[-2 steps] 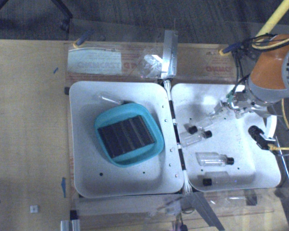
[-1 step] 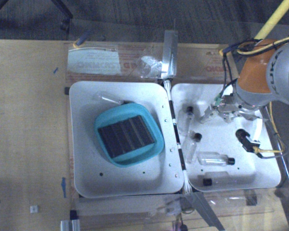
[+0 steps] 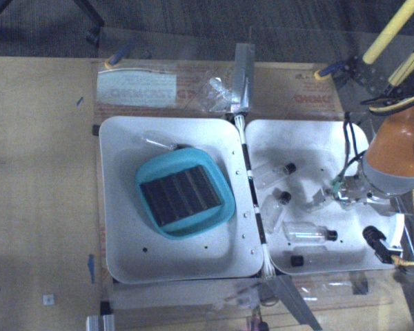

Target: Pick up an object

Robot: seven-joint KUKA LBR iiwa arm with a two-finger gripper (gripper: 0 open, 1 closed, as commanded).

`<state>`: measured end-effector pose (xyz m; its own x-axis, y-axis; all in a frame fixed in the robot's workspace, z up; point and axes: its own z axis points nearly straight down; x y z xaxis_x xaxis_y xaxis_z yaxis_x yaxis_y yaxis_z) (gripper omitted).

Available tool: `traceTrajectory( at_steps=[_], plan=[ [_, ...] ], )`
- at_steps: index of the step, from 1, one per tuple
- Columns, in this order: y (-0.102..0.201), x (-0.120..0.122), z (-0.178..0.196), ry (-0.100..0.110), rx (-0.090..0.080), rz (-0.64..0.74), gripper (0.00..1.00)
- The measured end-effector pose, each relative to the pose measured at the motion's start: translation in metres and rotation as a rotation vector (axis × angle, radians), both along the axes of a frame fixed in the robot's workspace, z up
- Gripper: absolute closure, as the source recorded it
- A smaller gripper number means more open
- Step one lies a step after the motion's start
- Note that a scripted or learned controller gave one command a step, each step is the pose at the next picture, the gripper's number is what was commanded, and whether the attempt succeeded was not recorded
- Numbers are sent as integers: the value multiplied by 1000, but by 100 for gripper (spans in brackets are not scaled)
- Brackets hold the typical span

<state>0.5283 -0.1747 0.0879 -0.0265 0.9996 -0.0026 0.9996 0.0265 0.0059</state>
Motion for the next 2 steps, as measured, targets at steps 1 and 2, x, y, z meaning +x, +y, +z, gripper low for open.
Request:
traceTrajectory(
  at_steps=[1,2],
  plan=[
    [-16,83,-1,0,0,-15,0],
    [-35,110,1,2,14,-9,0]
  ],
)
